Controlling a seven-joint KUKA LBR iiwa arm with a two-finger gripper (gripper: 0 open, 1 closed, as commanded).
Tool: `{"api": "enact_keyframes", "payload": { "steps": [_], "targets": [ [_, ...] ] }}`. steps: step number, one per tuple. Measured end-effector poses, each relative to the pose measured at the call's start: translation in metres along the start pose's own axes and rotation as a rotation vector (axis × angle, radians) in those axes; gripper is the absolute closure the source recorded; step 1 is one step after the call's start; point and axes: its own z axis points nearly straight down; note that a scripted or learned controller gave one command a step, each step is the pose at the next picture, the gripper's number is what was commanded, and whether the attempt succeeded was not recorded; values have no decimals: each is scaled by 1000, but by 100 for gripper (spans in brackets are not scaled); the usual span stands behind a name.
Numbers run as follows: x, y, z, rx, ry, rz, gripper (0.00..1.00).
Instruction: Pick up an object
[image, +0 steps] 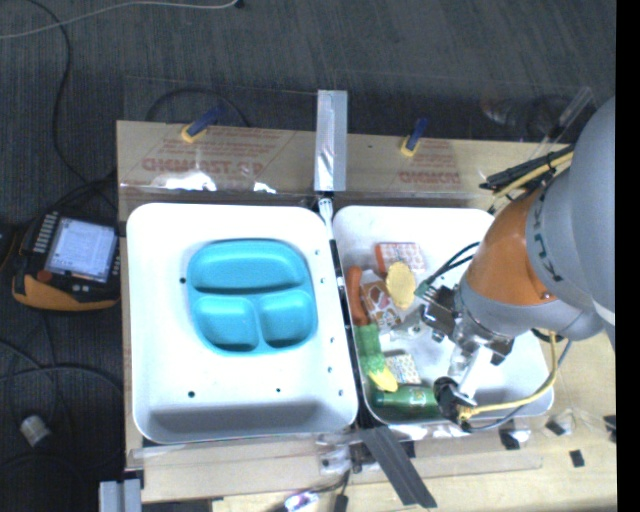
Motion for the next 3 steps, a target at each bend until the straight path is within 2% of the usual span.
{"api": "enact_keyframes", "payload": {
  "steps": [1, 2, 3],
  "targets": [
    [-56, 31, -110, -6, -3, -90, 0],
    [19, -1, -144, -4, -1, -1, 0],
    [51, -10, -110, -3, -3, -51, 0]
  ]
}}
